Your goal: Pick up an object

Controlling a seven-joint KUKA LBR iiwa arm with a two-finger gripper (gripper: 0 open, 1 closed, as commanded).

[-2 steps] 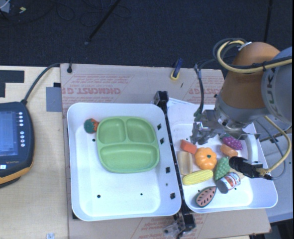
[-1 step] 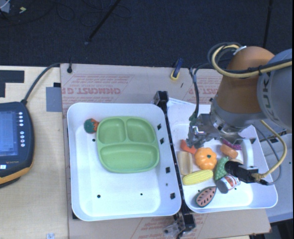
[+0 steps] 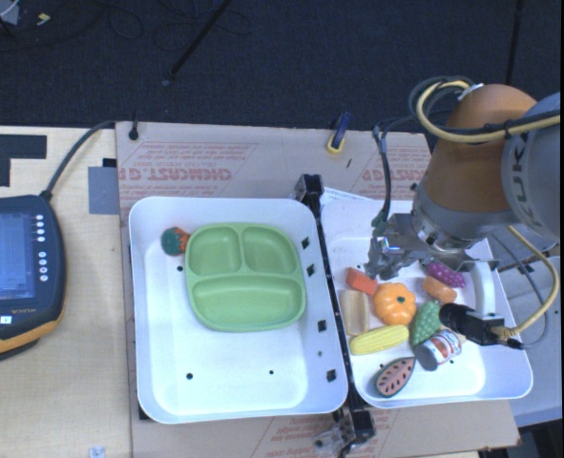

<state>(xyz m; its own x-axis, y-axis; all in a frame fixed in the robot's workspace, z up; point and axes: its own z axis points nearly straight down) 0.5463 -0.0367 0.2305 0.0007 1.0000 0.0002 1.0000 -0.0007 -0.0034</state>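
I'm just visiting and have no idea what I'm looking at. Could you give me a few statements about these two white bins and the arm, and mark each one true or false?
1. A green divided plate lies in the left bin. True.
2. The toy foods are heaped in the left bin. False: the orange pumpkin, the corn cob and the watermelon slice lie in the right bin.
3. The gripper hangs over the right bin. True.
4. The plate's compartments are full of food. False: they hold nothing.
5. A small ball sits beside the plate's upper left corner. True.
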